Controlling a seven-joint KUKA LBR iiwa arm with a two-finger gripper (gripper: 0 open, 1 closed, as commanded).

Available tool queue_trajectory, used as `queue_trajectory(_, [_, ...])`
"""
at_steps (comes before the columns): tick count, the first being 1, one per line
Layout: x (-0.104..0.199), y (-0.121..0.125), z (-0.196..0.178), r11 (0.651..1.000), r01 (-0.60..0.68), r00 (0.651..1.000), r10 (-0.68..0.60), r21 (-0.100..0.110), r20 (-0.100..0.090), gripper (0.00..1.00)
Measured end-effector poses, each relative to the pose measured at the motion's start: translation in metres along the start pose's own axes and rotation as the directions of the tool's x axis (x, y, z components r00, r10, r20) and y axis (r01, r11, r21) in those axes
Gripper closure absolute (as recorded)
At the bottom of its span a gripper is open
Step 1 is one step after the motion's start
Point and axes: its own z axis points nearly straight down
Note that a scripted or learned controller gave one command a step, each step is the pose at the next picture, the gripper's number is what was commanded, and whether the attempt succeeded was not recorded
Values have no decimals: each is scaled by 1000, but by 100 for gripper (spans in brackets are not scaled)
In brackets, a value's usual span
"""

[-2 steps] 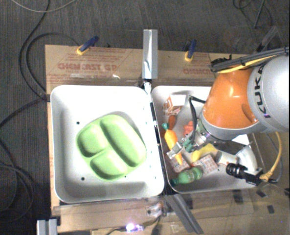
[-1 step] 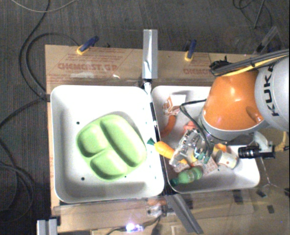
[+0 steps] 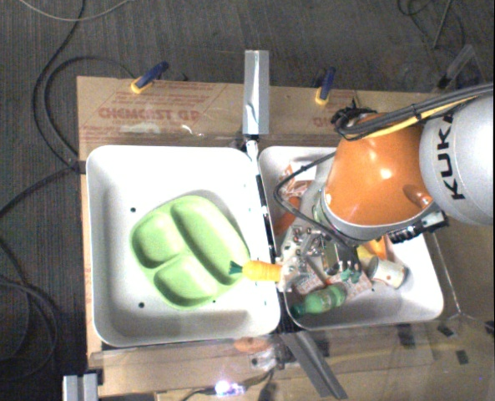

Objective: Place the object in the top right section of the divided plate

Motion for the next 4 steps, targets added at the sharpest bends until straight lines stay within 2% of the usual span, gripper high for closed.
queue_trajectory(1, [3,58,-13,999,42,999,-42,0,0,100])
queue_trajectory(2, [6,110,-41,968,253,968,-253,0,0,100])
queue_trajectory(3, [-15,81,-13,976,218,976,-218,0,0,100])
queue_trajectory(4, [-15,81,-13,976,218,976,-218,0,0,0])
